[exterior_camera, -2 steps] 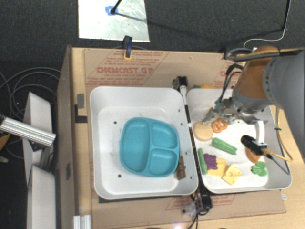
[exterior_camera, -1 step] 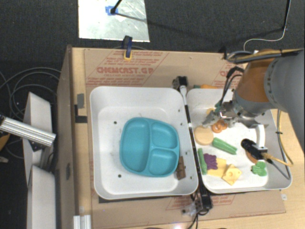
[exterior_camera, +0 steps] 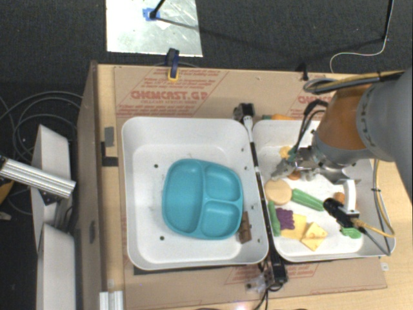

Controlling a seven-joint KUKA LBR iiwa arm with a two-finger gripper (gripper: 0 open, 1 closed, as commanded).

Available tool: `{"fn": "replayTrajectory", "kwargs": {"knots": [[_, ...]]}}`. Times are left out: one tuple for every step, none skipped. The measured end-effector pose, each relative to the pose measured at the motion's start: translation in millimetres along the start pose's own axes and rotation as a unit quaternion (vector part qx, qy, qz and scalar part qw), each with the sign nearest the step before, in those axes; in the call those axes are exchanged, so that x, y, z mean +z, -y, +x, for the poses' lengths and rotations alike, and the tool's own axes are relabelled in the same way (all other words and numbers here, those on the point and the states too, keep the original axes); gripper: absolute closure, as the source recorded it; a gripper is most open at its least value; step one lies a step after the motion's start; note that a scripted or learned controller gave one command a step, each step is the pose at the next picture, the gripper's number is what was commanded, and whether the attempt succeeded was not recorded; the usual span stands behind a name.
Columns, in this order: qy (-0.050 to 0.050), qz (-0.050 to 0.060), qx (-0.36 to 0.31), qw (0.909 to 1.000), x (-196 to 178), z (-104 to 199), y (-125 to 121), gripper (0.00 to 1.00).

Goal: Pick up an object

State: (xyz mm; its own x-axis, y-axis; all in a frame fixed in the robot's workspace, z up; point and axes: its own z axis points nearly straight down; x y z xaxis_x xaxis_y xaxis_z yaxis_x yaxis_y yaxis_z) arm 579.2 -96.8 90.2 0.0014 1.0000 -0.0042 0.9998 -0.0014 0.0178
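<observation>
Reaching into the right-hand shallow white bin (exterior_camera: 284,129), the grey arm with its orange band (exterior_camera: 345,124) sets its two-finger gripper (exterior_camera: 288,168) low among small toy foods.

Whether the gripper is apart or together cannot be told. Just below it lie a round tan disc (exterior_camera: 279,192), a green pod-shaped piece (exterior_camera: 307,199), a purple piece (exterior_camera: 287,221) and yellow wedges (exterior_camera: 313,235). A teal divided plastic tray (exterior_camera: 202,198) rests in the left-hand shallow white bin (exterior_camera: 148,141), a small brown piece (exterior_camera: 245,227) touching its right edge.
</observation>
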Motion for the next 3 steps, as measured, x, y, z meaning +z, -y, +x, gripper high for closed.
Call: {"fn": "replayTrajectory", "kwargs": {"knots": [[-0.001,0.003,-0.004,1.0,2.0,-4.6,-85.4,0.0],[-0.002,0.01,0.0,0.9999,6.9,-16.2,-34.9,0.0],[-0.003,0.009,-0.003,1.0,6.3,6.2,-27.9,0.0]]}}
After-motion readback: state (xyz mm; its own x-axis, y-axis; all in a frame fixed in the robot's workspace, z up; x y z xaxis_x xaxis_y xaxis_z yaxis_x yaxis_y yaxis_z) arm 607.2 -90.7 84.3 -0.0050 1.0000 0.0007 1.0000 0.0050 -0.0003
